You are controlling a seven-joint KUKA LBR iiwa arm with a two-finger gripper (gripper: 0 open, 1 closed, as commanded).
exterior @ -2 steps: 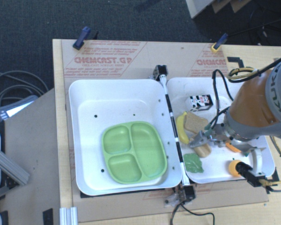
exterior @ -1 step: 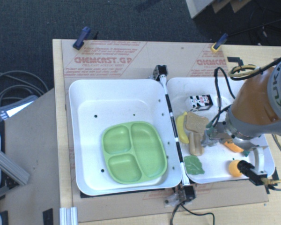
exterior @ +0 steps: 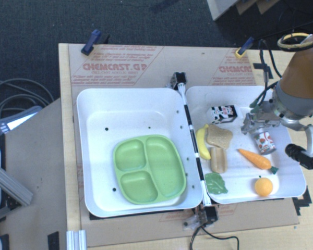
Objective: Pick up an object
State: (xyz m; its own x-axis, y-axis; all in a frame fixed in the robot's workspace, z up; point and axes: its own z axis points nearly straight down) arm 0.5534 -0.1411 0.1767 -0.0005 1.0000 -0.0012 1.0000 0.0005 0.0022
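The right bin (exterior: pixel 297 184) holds several small items: a black-and-white carton (exterior: pixel 222 113), a yellow banana (exterior: pixel 201 142), a tan bread slice (exterior: pixel 219 137), a tan block (exterior: pixel 218 159), a green leaf piece (exterior: pixel 215 183), a carrot (exterior: pixel 256 159), an orange ball (exterior: pixel 263 186) and a small red-and-white can (exterior: pixel 264 142). My gripper (exterior: pixel 258 123) hangs over the right bin's upper right part, just above the can and right of the carton. I see nothing between its fingers.
The left bin (exterior: pixel 94 108) holds a green divided plate (exterior: pixel 148 168). A black divider bar (exterior: pixel 188 124) runs between the bins. Blue clamps (exterior: pixel 90 41) sit on the cardboard board behind. Cables lie at the far left.
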